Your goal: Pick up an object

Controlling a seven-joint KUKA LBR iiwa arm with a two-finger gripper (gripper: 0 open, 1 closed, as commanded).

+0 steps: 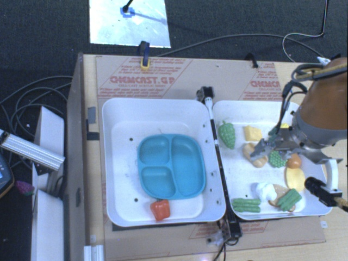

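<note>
Gripper (267, 147) is down among the right bin's (234, 110) toy food, presumably mid-grab; can't tell the jaws' state.

Robotics lab: robot arm (326, 107) over two white bins (119, 145) on a worktop (179, 75), loose cables (32, 91) on dark carpet.

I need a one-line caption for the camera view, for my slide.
KUKA arm's gripper low over toy food in the right bin; blue divided plate and red pepper in the left bin.
</note>
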